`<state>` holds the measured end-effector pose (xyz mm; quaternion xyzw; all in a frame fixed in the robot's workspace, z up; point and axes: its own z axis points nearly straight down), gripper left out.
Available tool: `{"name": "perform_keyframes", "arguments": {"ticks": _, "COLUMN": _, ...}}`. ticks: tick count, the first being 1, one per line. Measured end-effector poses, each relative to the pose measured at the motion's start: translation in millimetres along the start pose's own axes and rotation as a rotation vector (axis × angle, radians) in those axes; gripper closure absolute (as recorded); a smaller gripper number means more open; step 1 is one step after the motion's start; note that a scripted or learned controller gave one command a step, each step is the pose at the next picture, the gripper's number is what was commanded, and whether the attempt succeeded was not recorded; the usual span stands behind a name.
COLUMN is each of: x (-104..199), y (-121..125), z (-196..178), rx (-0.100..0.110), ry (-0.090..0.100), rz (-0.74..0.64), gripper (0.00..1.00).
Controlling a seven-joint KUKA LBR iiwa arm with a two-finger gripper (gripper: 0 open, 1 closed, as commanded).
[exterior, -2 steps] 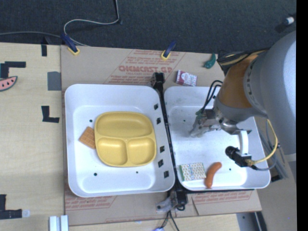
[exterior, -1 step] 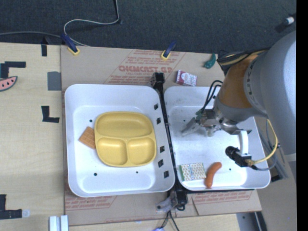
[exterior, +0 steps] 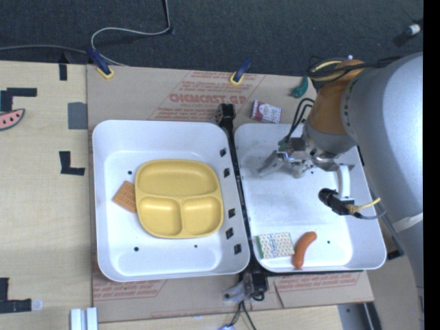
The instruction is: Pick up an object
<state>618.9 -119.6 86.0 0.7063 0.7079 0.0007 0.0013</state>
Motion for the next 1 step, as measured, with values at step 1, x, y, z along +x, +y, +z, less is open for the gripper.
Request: {"name": "perform_keyframes", "arguments": {"ticks": 1, "x": -0.8, "y": -0.1, "z": -9.9, "rx": 0.001, "ry": -0.003, "rz": -0.001, "gripper": 1.0}}
